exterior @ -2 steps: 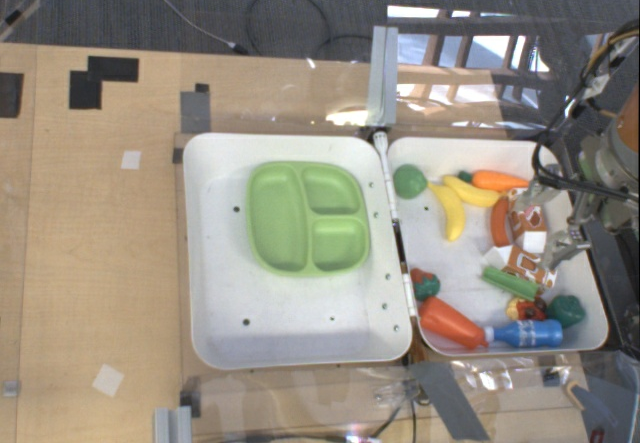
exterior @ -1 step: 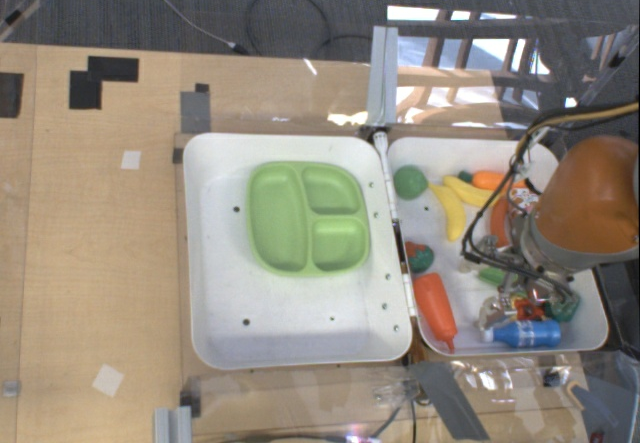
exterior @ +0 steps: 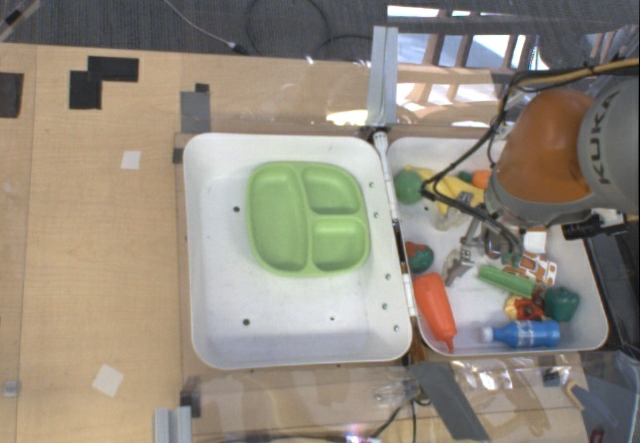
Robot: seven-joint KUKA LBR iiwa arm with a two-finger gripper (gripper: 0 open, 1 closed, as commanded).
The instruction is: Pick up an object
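My gripper (exterior: pixel 458 268) hangs low over the middle of the right bin (exterior: pixel 598 331), below the orange wrist band. Its two fingers stand slightly apart, open, with nothing between them. An orange carrot (exterior: pixel 435 307) lies just below and left of it. A red and green piece (exterior: pixel 418 256) sits to its left. A green stick (exterior: pixel 505 279) lies just right of the gripper. Farther back are a green ball (exterior: pixel 408 184) and a yellow banana (exterior: pixel 456 188), partly under the arm.
A blue bottle (exterior: pixel 524 334) lies along the right bin's front wall, with a dark green item (exterior: pixel 563 303) and small red and yellow pieces (exterior: pixel 522 308) beside it. The left bin (exterior: pixel 215 321) holds a green divided plate (exterior: pixel 305 218). Cables run over the arm.
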